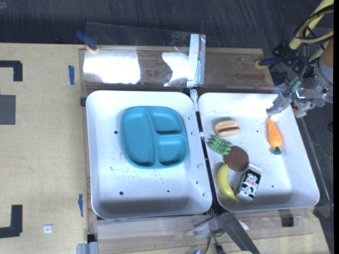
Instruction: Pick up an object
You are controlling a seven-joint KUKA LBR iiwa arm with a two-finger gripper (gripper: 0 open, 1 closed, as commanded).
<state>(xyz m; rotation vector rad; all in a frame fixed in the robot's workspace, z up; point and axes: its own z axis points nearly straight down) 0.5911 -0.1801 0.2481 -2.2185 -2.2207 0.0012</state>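
Note:
The right bin (296, 192) holds several toys. An orange carrot (274, 134) lies near its right wall. A bun-like toy (227, 127) sits at the upper left, with a green-leafed brown piece (231, 153) below it. A yellow banana (224, 182) and a small black-and-white carton (249, 184) lie at the front. My gripper (286, 102) hangs over the bin's upper right corner, just above and right of the carrot's top end. Nothing shows in its grasp.
The left bin (106, 184) holds a blue divided plate (154, 136). A clear upright panel (143, 57) stands behind the bins. Yellow and black cables (310, 28) hang by the arm at the upper right. Wooden bench surface (42, 142) lies to the left.

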